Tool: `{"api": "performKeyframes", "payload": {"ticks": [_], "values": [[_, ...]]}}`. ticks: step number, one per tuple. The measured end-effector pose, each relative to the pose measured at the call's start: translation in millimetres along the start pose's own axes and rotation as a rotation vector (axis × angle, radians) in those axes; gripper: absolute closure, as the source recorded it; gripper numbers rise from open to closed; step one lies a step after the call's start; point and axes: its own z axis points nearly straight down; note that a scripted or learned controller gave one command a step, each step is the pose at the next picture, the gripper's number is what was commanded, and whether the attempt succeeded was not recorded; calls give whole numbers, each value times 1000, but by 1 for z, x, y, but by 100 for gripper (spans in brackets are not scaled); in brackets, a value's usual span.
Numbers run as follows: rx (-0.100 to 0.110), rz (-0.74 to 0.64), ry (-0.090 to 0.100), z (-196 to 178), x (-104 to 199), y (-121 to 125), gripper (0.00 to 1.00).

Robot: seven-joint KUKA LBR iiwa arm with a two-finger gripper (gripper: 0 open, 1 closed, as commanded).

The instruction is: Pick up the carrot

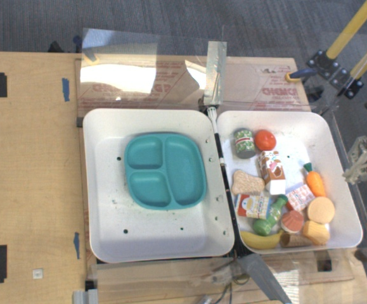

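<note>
The carrot [315, 183] is a small orange toy with a green top. It lies in the right bin [345, 170], close to that bin's right wall, with the green end pointing to the far side. A pink and white packet [300, 197] touches it on the left. A round pale orange piece [322, 210] sits just in front of it.
The right bin also holds a red tomato [265, 139], a green can [244, 142], a small carton [272, 168], a bread slice [248, 182], a banana [260, 239] and several other toy foods. A teal divided plate [166, 170] lies in the left bin [101, 189]. Yellow stand legs [354, 24] rise at the top right.
</note>
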Motion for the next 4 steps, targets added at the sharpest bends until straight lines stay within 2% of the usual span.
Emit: {"api": "performKeyframes", "payload": {"ticks": [4], "values": [[19,1,-33,-46,-9,-2,100]]}}
